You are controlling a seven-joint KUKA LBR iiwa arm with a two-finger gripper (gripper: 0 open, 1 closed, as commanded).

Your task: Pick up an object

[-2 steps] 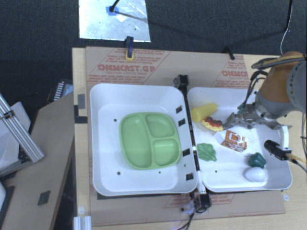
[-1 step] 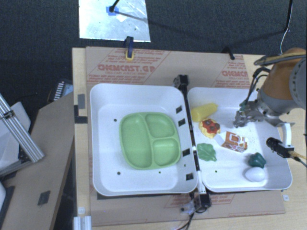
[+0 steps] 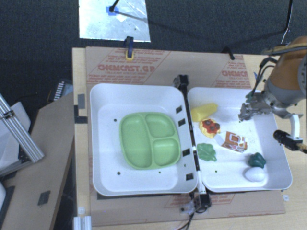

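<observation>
The gripper (image 3: pixel 246 112) is seen above the upper right part of the right bin (image 3: pixel 278 155); whether the jaws are open or closed cannot be told, and nothing is seen between them. Several objects are scattered in that bin: a yellow piece (image 3: pixel 204 111) near the divider, a red and yellow item (image 3: pixel 210 127) just below it, a green leafy toy (image 3: pixel 206 152), a small white and orange carton (image 3: pixel 234 142), a dark green object (image 3: pixel 257 159) and a white egg-shaped object (image 3: pixel 254 175) beside it. A green divided plate (image 3: pixel 149 140) is set in the left bin (image 3: pixel 105 128).
</observation>
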